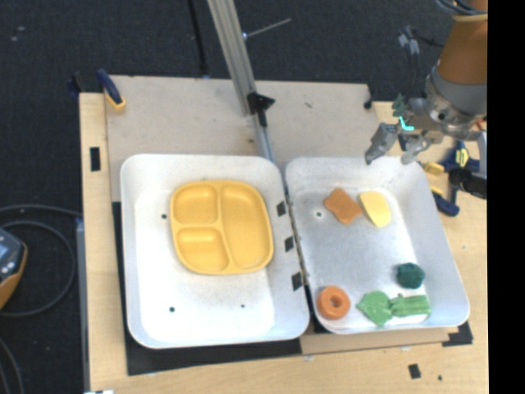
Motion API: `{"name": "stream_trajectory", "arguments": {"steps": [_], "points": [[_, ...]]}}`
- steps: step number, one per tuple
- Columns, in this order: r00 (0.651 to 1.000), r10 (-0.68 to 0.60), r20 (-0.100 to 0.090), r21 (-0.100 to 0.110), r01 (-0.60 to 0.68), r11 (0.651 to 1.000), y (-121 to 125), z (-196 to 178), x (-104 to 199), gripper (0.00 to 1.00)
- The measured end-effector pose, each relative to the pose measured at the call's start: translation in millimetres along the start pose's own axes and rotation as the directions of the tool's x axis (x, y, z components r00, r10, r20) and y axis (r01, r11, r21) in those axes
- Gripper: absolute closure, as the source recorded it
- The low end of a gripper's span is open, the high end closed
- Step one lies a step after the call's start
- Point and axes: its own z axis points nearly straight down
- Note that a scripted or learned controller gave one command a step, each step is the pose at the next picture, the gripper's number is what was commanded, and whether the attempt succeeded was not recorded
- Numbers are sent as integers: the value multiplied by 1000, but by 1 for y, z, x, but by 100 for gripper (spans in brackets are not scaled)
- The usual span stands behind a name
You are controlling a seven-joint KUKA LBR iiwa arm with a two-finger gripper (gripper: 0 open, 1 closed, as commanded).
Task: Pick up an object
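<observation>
Five small objects wait in the right-hand shallow white bin (435, 220), none lifted yet.
From the overhead camera, the two-finger gripper (392, 148) hovers spread and empty over that bin's far rim; the flat yellow oval piece (376, 208) lies just inside, nearest. I'd drop straight and centred before closing.

Arm upper right, tool (390, 149) seemingly open

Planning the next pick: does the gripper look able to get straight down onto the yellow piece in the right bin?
Probably yes. The gripper hangs open above the right bin's far edge, and the yellow piece lies uncovered below it. The orange-brown piece sits close beside it.
</observation>
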Motion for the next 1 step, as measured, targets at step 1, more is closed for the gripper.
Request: {"name": "stream_trajectory", "arguments": {"steps": [1], "points": [[1000, -1, 1, -4, 1, 1000, 1, -2, 0, 0]]}}
